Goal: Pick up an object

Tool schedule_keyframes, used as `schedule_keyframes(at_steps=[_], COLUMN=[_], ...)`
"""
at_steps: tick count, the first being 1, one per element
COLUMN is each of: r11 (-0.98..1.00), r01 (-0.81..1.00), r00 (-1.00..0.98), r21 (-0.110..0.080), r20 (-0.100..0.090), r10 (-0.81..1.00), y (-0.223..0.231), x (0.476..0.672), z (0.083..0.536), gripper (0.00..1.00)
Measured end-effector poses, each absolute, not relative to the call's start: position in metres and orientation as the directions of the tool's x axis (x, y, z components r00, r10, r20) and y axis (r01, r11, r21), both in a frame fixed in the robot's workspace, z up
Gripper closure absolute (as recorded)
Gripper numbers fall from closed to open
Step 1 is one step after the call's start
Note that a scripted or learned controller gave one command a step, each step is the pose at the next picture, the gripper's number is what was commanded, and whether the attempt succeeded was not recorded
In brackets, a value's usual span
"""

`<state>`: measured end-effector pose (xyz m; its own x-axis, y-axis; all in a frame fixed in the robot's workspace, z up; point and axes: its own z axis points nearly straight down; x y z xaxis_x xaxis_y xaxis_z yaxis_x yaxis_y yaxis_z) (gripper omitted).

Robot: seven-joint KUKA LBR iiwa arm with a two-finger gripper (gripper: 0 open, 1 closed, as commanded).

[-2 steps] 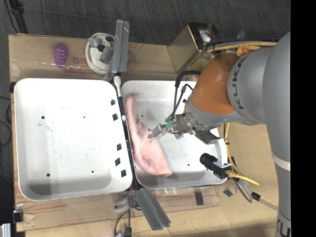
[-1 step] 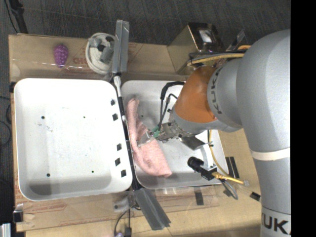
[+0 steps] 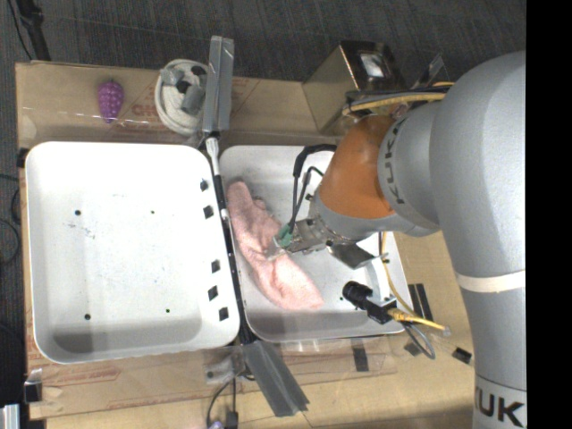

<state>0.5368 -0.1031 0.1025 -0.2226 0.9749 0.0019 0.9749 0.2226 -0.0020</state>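
Note:
A pink cloth [image 3: 268,256] lies crumpled in the right bin [image 3: 268,164], stretched from its upper left toward its lower middle. My gripper [image 3: 288,240] is down at the cloth's right edge near its middle, touching or just above the fabric. The orange-banded wrist hangs over it, and the grey arm comes in from the right, hiding the right side of the bin.
The left bin [image 3: 116,248] stands beside the right one, split from it by a grey divider [image 3: 219,231]. Behind the bins lie a purple object [image 3: 110,99] and a white roll [image 3: 181,92] on the cardboard.

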Motion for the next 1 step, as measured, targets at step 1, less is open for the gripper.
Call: schedule_keyframes(at_steps=[1], r11=[0.289], r01=[0.957], r00=[-0.289], r21=[-0.002], r20=[0.001], r10=[0.957], y=[-0.0873], x=[0.5201], z=[0.1916], gripper=[1.00])
